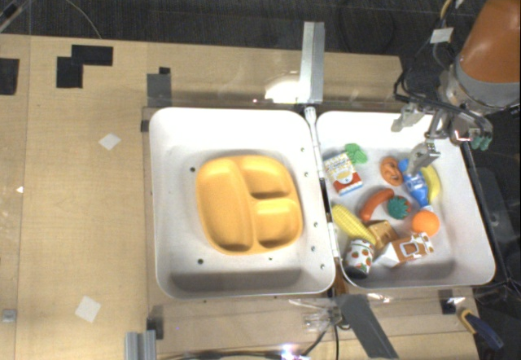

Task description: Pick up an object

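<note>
1. The pale wooden worktop (73, 212) carries two shallow white bins side by side, with a grey metal post (313, 65) rising at the seam between them.
2. The left white bin (171, 261) holds a yellow plastic divided tray (247, 204). It sits well apart from the arm and plays no likely part in the pick.
3. The right white bin (476, 261) holds all the small toys, crowded toward its middle and near edge.
4. The grey arm with its orange band (491, 45) reaches in over the far right corner of that bin.
5. The claw (425, 153) hangs above the bin's far right part. Whether it is open or shut cannot be told, and nothing is seen held in it.
6. The nearest candidate, in my judgement, is the blue plastic toy (415, 185), which lies just below the claw toward the camera, its long axis running roughly far-to-near.
7. Crowding it: a yellow toy banana (431, 183) touching its right side, and an orange-red rounded toy (391, 170) just to its left. Either could be nudged or caught on a descent.
8. Further toward the camera lie a red sausage-shaped toy (376, 202), a dark green knobbly toy (397, 207) and an orange ball (425, 222).
9. Near the seam sit a white-and-red carton (345, 171), a green leafy toy (356, 153) and a yellow corn cob (352, 222).
</note>
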Action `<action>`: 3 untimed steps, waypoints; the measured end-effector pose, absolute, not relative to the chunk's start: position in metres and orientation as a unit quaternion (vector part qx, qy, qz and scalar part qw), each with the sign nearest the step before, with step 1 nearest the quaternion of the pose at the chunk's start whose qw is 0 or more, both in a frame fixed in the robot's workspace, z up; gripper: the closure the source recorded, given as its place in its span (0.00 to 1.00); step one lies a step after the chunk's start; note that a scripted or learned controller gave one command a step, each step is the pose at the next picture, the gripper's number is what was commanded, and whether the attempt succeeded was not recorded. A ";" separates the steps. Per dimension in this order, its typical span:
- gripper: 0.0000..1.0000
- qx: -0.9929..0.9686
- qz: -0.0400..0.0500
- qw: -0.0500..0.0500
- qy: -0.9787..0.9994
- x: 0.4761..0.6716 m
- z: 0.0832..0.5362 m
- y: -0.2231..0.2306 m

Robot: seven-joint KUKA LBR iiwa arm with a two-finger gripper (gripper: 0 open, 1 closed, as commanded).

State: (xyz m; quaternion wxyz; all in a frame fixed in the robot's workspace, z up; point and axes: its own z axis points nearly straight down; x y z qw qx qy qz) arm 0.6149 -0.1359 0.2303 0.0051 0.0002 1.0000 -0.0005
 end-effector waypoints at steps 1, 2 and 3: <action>0.00 0.054 0.001 0.002 0.999 0.627 0.152 -0.132; 0.00 0.321 0.002 0.012 0.947 0.654 0.098 -0.109; 0.00 0.338 0.005 -0.002 0.941 0.664 0.097 -0.120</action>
